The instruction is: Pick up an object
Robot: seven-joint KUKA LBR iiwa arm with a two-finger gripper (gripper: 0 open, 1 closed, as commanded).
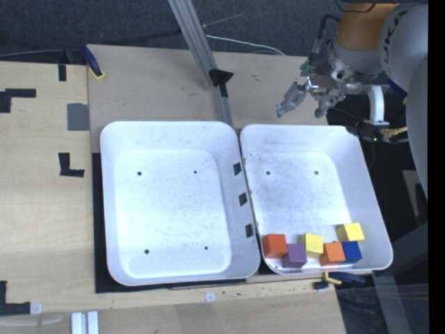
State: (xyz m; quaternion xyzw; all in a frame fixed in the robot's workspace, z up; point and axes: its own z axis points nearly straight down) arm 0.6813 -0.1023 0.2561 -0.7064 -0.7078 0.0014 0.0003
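From above, the gripper (306, 105) hangs with fingers spread and nothing between them, over the bench just beyond the right bin's (361, 152) far rim — well apart from the blocks (313, 248) clustered along that bin's near edge.

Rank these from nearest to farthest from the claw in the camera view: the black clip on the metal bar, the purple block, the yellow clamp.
1. Black clip, left of the claw.
2. Purple block, right bin's near edge.
3. Yellow clamp, far left corner.
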